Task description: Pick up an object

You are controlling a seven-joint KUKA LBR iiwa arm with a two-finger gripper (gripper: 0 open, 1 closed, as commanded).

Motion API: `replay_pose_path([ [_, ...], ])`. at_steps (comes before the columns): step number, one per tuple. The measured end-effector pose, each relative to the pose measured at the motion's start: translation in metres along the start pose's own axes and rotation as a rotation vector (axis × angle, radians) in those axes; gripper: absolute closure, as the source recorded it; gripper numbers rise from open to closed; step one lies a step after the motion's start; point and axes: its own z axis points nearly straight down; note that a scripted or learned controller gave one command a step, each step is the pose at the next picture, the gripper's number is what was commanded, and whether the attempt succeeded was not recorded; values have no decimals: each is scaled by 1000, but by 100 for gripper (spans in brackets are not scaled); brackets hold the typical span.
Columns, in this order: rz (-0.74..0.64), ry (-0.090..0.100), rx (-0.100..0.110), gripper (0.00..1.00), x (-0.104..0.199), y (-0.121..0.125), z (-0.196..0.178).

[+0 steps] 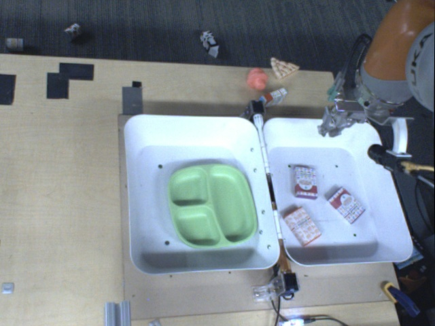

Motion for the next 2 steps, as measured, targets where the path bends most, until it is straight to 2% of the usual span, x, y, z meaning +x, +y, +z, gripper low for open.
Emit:
replay_pose_path([
  [1, 0, 0, 5, 0, 0, -1, 2],
  [2, 3, 0, 3, 0, -17, -48, 137],
])
